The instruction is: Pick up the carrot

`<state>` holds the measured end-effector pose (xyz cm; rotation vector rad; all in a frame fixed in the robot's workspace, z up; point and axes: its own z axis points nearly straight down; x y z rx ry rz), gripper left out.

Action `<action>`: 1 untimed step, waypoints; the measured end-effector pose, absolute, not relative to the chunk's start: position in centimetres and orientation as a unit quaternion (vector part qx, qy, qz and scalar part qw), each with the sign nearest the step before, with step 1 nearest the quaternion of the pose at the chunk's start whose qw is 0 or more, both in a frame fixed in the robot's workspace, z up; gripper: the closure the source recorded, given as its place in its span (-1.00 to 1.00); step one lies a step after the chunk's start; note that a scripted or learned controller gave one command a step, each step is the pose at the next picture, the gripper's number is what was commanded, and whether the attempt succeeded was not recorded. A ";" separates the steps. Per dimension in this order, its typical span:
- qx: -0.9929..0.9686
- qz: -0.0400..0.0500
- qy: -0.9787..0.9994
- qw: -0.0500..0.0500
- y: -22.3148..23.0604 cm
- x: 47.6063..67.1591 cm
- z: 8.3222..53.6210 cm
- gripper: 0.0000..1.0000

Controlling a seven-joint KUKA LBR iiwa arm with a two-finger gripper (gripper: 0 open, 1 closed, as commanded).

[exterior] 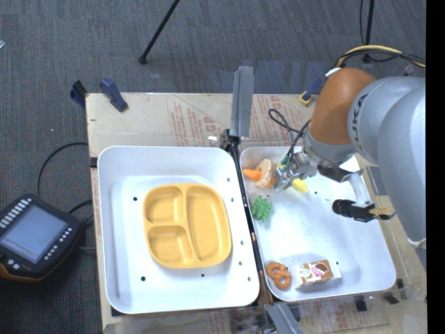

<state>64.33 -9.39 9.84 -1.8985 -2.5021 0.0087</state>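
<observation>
Nearest us sit the pretzel (279, 275) and carton (316, 273) at the right bin's (361, 270) front edge. We hover our gripper (286, 174) at the far-left corner, just beside the carrot (252, 175) — the approach step. Next we must shift left over it and descend.

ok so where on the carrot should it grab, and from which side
Probably across the carrot's middle, coming straight down. It lies flat near the right bin's left wall, pointing roughly left-right, so closing across its narrow width suits it. A pale food piece crowds its right end, and the gripper sits just beyond that; favour the freer left half.
</observation>
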 end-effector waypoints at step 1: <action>-0.817 -0.001 -0.577 0.000 -6.5 64.5 18.9 1.00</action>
